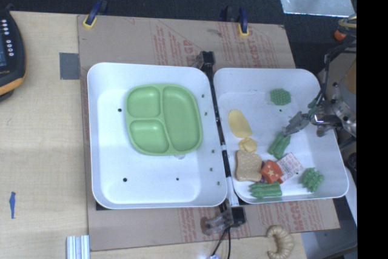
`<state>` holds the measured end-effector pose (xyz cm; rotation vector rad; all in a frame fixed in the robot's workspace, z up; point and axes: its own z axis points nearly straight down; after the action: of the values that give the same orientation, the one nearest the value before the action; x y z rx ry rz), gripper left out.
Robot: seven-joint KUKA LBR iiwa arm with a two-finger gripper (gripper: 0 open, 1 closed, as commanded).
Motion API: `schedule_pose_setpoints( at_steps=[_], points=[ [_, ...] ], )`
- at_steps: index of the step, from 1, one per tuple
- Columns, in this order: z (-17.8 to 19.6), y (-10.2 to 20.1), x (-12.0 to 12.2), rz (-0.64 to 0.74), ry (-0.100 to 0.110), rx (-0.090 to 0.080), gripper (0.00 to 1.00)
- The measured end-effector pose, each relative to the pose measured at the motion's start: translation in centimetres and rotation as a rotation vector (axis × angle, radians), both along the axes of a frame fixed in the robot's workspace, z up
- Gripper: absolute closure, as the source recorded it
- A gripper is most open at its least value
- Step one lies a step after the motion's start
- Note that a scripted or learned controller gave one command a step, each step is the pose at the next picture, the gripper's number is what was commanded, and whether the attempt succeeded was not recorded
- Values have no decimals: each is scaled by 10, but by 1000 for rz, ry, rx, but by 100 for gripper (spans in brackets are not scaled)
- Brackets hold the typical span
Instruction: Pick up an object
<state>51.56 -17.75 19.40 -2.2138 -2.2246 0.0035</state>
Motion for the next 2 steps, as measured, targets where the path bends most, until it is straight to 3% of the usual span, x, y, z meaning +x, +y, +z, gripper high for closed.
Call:
schedule_pose_setpoints(
  at_steps=[1, 2],
  points=[
    [-95, 12, 31, 4, 4, 1, 0],
    [-79, 10, 31, 2, 1, -1, 100]
  ],
)
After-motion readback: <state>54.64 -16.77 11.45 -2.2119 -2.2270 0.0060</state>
